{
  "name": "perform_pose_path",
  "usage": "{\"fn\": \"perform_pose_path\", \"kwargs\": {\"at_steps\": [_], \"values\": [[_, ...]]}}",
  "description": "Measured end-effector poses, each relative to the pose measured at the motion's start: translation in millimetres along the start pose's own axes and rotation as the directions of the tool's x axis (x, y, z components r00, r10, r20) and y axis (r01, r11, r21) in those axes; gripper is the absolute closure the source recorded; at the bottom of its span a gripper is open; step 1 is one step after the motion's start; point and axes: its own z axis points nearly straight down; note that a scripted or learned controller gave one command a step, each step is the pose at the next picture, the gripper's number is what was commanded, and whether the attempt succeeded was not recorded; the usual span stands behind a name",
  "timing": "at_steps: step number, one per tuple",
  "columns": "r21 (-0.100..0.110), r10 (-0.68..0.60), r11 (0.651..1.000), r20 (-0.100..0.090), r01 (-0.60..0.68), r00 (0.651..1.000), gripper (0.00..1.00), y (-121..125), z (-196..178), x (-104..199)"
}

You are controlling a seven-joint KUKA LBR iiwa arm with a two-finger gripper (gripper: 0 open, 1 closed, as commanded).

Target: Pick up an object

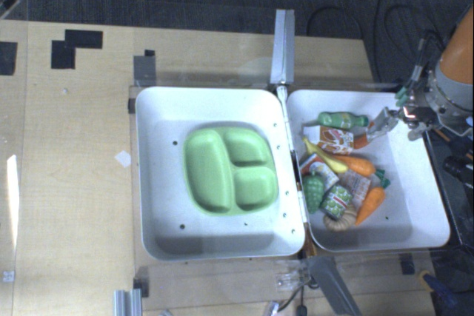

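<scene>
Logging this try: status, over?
Gripper over right bin's upper right, grip unclear. Toy food pile in right bin, nothing lifted. Green tray in left bin.

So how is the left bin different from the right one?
The left bin holds a single green divided tray, lying flat in its middle; the right bin holds a jumbled pile of toy food, including carrots and a green bottle. The gripper hangs over the right bin, not the left. Both are shallow, white and square-ish.

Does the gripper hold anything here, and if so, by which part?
Nothing is seen in the gripper; it sits above the right bin, apart from the toy food pile.
</scene>
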Motion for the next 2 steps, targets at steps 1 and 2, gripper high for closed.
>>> {"fn": "perform_pose_path", "kwargs": {"at_steps": [1, 2], "values": [[-0.020, -0.173, 0.985, 0.006, 0.173, 0.985, 0.00, -15, 141, 42], [-0.025, -0.174, 0.984, 0.005, 0.174, 0.985, 1.00, -12, 130, 44]]}}
